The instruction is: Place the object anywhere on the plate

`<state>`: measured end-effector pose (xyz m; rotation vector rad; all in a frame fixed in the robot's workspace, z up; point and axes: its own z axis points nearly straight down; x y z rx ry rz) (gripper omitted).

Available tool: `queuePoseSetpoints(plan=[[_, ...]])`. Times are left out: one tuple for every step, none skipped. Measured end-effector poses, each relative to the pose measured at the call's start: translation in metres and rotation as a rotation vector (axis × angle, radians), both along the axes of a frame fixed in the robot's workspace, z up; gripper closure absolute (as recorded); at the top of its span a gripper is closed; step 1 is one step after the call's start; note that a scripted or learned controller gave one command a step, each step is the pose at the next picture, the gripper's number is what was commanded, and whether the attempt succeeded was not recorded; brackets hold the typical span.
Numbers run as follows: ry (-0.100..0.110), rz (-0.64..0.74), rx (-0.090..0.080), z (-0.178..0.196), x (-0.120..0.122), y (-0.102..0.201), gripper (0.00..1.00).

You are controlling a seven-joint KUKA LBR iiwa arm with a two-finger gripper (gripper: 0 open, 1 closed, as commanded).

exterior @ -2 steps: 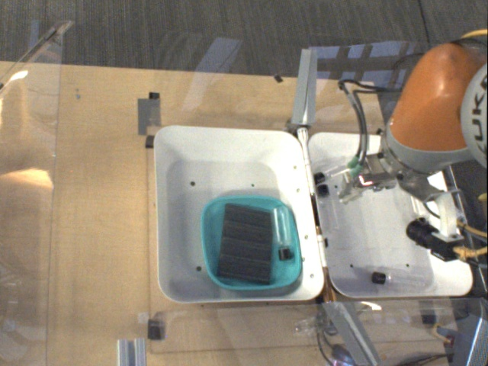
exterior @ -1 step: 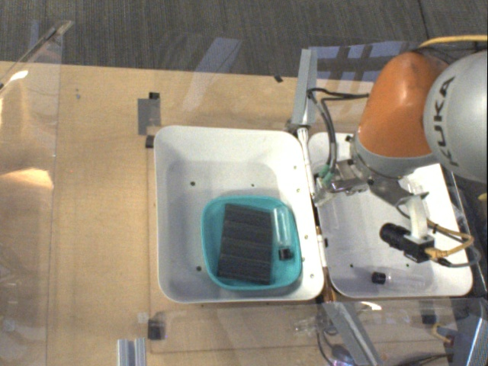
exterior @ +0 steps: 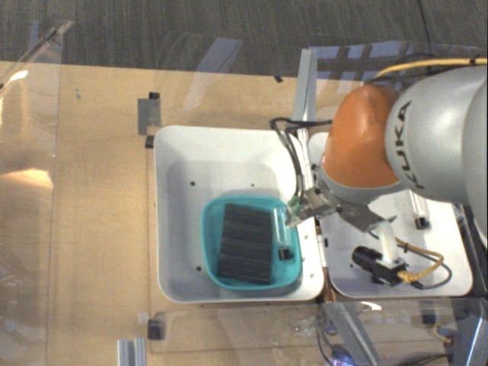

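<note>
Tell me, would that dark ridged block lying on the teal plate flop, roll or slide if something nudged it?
The dark ridged block keeps straight edges and even ribs, so it is probably stiff rather than floppy. It lies flat and broad on the teal plate, so rolling or tipping looks unlikely. The plate looks smooth and glossy, so a sideways push might slide it toward the raised rim.

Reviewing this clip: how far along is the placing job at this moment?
Looks essentially done: the dark ribbed rectangular block lies flat on the teal square plate in the left white bin. In hand: the pincer sits at the plate's right edge beside the block, with nothing visibly between its fingers; its opening is unclear. Left: probably only pulling the grey arm away.
</note>
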<state>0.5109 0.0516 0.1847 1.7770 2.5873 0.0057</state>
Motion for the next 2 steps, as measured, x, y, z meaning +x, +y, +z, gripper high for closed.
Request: queuePoseSetpoints(plan=[[-0.001,-0.001,0.0,0.0,0.0,0.0,0.0],[-0.003,0.006,-0.001,0.025,0.007,-0.044,0.0]])
